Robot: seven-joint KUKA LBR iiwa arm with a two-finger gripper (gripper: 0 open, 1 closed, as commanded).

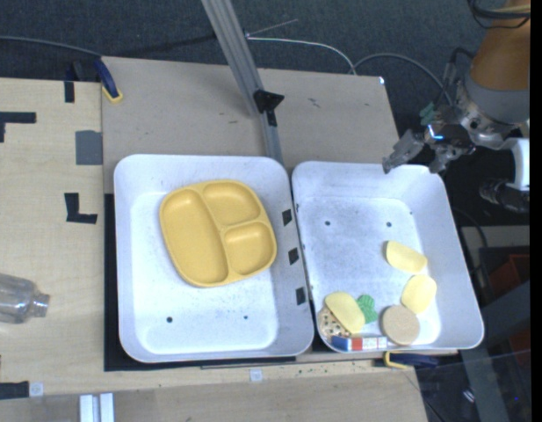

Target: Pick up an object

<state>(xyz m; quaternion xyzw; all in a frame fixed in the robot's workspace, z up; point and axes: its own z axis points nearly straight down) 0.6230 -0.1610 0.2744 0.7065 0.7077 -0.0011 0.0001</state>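
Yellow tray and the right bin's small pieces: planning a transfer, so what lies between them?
In the camera view, the bins' adjoining rims and bare speckled floor of the right bin.

yellow pieces [405, 257] | tan disc [400, 324] | right bin [341, 183], near corner

Yellow plate [219, 232] in left bin [134, 262]

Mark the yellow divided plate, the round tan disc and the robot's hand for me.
yellow divided plate [218, 232]: camera view, on the ridge where its compartments meet, in the left bin.
round tan disc [400, 324]: camera view, on the middle of its top face, right bin's near corner.
hand [417, 154]: camera view, midway between its fingertips, above the right bin's far rim.
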